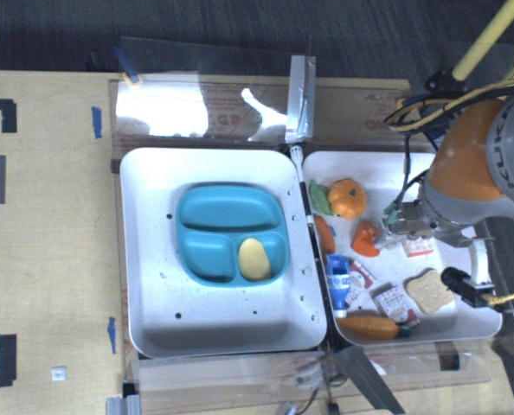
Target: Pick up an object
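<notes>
Two white bins sit side by side on the desk (41, 258). The left bin (144, 188) holds a blue tray (214, 214) with compartments; a yellow, egg-shaped thing (254, 258) lies in the tray's lower right compartment.

The right bin (478, 318) holds the loose things. An orange (347, 199) with a green stem lies near the bin's upper left, with a green leaf (318, 197) just beside it on the left. Below it, a red-orange piece (366, 239) lies near the middle, and a narrow orange piece (324, 233) lies along the left wall. A blue packet (339, 279) sits lower on the left side, a small red and white packet (390, 301) lies to its right, and a toast slice (428, 290) lies right of that. A carrot (369, 325) lies along the bottom wall. A white card with red print (418, 246) lies near the middle right.

The arm (469, 162) reaches in from the right over the right bin. The claw (404, 224) hangs just right of the red-orange piece, above the white card; whether it is open or closed I cannot tell, and nothing shows in its grip.
</notes>
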Controlling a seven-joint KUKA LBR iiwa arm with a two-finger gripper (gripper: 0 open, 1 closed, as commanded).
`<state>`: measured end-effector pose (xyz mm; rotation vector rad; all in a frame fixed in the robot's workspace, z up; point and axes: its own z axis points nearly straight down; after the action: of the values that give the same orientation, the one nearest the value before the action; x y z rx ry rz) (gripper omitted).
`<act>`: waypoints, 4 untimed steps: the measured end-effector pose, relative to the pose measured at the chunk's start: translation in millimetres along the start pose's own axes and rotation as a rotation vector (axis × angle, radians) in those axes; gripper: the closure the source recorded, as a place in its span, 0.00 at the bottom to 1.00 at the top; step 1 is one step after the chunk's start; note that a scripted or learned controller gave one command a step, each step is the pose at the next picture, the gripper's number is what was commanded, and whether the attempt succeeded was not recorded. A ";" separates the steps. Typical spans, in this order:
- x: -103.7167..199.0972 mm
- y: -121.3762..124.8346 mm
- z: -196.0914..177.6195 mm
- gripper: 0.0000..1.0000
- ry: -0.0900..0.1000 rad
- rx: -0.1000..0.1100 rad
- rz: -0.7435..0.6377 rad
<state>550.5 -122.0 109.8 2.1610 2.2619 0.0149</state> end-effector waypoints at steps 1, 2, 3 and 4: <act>0.1 -0.3 0.6 0.00 0.000 0.001 0.000; 8.5 9.1 22.1 0.00 0.001 0.011 0.069; 8.5 11.1 10.5 1.00 0.000 0.005 0.068; 8.5 10.8 11.1 0.00 0.000 0.006 0.068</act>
<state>561.0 -113.0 98.8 2.2398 2.1904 0.0091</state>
